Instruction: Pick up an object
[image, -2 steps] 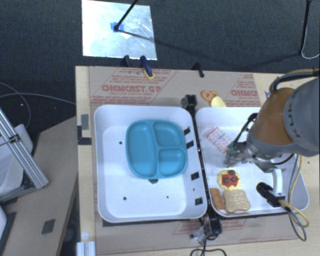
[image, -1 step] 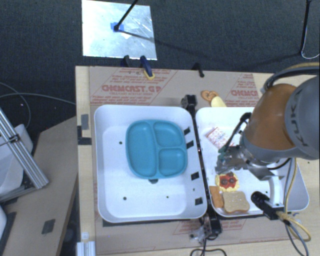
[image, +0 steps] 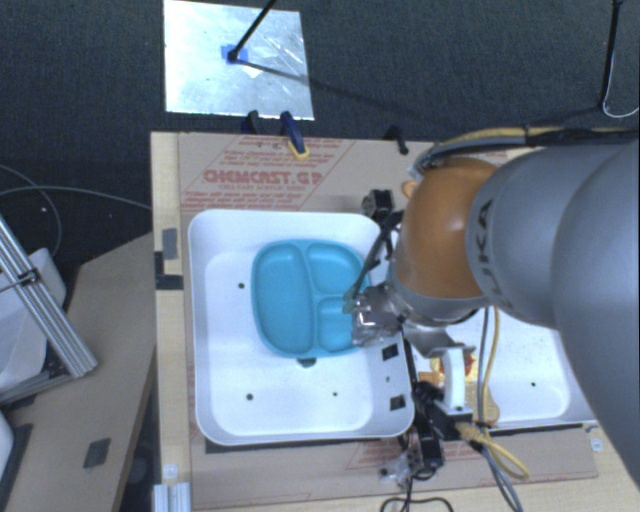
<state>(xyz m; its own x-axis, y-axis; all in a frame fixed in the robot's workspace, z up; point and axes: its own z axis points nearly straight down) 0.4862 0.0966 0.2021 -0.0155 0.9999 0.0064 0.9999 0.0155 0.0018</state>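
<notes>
Your target, the blue divided plate (image: 300, 297), lies flat in the left bin (image: 230, 400), towards its right wall. The gripper (image: 366, 312) sits at its right rim; I cannot tell its state. Seat it squarely on that rim before lifting.

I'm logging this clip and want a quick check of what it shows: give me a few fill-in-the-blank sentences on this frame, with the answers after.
1. The divided plate lying in the left bin is ____ in colour.
2. That plate has ____ compartments.
3. The band on the arm above the wrist is ____.
4. The claw sits at the plate's ____ edge in the camera view.

Missing words: blue; three; orange; right
</notes>
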